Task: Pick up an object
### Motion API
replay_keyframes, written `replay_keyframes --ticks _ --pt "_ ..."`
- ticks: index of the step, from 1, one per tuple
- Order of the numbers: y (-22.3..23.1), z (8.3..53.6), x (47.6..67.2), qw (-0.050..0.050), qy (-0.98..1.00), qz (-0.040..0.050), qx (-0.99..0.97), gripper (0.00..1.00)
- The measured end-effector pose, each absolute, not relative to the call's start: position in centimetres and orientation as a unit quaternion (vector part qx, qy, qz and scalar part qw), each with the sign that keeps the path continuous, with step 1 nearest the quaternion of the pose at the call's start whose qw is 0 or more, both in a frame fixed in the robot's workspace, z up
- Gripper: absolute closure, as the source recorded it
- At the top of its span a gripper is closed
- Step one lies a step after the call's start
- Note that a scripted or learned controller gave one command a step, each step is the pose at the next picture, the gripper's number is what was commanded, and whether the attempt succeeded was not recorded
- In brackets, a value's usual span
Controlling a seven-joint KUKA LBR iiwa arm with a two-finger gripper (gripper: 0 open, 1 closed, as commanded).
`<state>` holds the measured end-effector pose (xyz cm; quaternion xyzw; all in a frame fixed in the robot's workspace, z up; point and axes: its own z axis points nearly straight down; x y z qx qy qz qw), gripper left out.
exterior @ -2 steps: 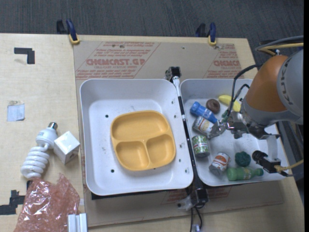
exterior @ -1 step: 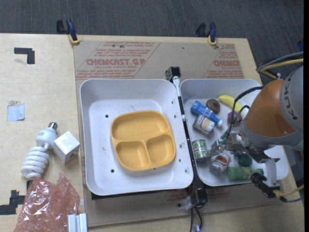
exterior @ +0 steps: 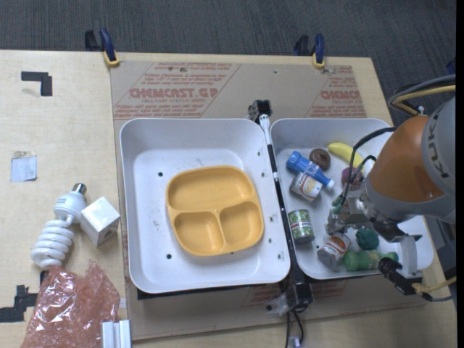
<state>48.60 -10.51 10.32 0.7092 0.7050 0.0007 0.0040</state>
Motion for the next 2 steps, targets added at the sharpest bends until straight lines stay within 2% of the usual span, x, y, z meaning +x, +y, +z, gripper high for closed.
replay_keyframes --ticks 1,2 --pt "-3.89 19.23 47.84 0.001 0.707 0.0002 0.707 1.0" --pt "-3.89 19.23 47.84 0.001 0.707 0.0002 0.707 0.0"
